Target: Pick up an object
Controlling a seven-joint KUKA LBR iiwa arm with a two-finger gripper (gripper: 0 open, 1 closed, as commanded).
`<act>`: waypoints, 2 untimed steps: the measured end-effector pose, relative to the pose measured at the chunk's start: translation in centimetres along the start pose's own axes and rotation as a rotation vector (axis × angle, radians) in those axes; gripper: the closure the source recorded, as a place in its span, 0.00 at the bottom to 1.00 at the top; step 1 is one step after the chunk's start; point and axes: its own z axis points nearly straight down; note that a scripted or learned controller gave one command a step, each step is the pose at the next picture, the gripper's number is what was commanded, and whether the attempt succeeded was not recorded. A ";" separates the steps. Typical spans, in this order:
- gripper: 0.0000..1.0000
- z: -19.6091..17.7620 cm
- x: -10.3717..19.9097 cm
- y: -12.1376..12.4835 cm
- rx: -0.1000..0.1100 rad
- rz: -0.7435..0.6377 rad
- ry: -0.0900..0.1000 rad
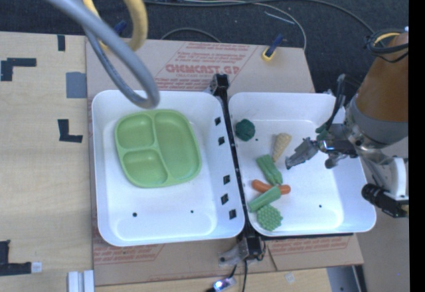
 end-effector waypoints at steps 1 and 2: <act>0.00 -0.5 0.0 0.2 -0.011 -0.003 -0.002; 0.00 5.8 0.0 0.8 -0.004 -0.002 -0.001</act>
